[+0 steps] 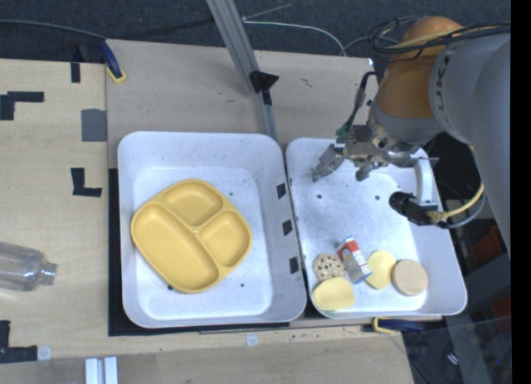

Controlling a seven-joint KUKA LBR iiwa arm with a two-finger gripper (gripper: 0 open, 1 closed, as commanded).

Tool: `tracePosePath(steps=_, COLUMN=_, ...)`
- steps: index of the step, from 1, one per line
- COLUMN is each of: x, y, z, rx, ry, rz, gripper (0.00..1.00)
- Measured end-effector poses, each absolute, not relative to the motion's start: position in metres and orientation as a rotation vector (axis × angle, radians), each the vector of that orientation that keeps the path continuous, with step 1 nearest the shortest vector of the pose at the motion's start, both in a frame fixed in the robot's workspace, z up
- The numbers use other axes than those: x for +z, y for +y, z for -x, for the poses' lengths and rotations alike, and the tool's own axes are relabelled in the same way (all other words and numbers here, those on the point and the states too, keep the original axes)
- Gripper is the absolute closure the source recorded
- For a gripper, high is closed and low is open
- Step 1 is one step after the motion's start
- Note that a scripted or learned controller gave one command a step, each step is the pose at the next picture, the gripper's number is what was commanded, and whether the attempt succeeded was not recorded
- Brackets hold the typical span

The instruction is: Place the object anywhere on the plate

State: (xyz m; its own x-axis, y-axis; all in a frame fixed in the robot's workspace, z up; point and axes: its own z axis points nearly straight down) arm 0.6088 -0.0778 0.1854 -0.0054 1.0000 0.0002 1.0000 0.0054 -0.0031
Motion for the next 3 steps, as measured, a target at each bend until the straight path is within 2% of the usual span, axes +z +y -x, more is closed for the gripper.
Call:
tracePosePath(steps=1, x=0.188, y=-0.08, z=-0.608, rx=0.001, ry=-2.223, rz=2.219, gripper=0.0)
tracePosePath(steps=2, x=0.188, y=-0.075, z=-0.62, rx=-0.001, ry=-2.223, rz=2.219, gripper=0.0)
tracePosePath(steps=3, x=0.188, y=0.092, z=-0.662, rx=-0.003, ry=-2.23, rz=2.209, gripper=0.0)
